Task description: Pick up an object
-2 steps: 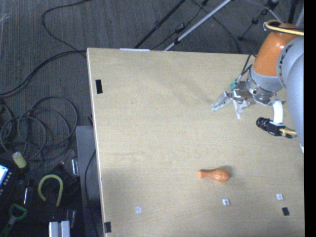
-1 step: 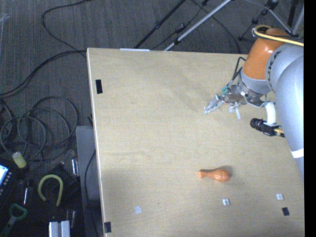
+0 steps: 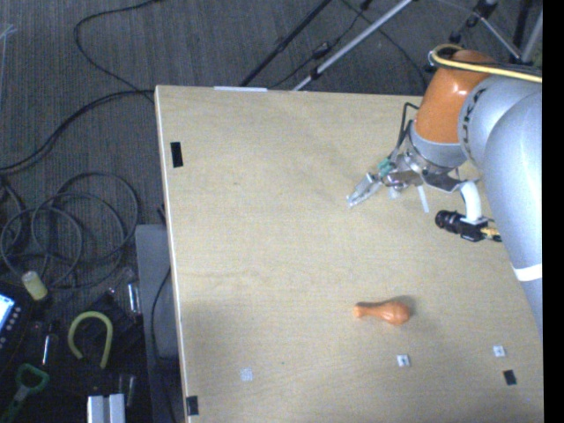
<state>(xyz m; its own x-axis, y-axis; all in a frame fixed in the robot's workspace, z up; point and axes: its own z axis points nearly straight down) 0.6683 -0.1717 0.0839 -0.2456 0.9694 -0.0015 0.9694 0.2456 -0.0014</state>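
Orange gourd-shaped object, lying flat, neck pointing left

The arm is cut off by the right edge, so only its orange band and part of the grey body show. The hand is small and blurred; whether its fingers are parted or closed cannot be told. The table runs off the bottom edge. Small marks near the table's lower right are too tiny to identify. Floor clutter at lower left is partly cropped.
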